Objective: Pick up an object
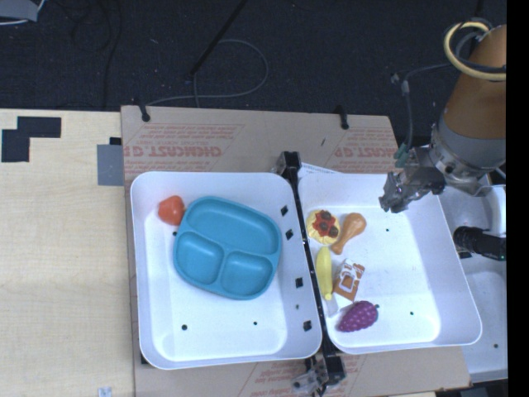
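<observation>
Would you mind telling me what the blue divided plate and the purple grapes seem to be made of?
Blue divided plate: likely moulded plastic, one even colour with soft rounded compartment edges.
Purple grapes: probably toy plastic or rubber, uniform purple and lumpy; too small to be sure.

The grey arm with its orange band reaches in from the right, wrist angled down and leftward; the dark gripper (400, 193) hangs at its end, too dark and small to read in detail
</observation>
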You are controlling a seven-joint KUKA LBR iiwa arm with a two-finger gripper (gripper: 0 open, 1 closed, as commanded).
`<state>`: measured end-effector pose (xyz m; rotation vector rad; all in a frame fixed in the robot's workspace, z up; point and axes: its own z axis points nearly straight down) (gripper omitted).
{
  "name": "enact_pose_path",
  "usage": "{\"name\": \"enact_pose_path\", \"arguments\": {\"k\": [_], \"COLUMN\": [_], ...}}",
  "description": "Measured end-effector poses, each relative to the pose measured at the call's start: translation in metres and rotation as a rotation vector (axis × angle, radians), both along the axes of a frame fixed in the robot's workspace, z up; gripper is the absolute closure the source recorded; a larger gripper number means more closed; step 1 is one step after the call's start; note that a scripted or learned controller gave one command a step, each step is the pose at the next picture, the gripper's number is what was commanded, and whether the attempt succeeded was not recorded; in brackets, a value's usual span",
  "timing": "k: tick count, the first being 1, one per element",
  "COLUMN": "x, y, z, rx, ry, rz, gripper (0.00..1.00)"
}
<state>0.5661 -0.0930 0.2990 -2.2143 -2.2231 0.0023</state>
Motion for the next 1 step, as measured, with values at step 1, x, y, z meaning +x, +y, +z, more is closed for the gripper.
{"name": "enact_pose_path", "arguments": {"k": [1], "x": [-0.0206], "y": [0.0443], "z": [-0.0109], "rx": [0.0], "ry": [0.002], "rz": [-0.001], "gripper": [1.0]}}
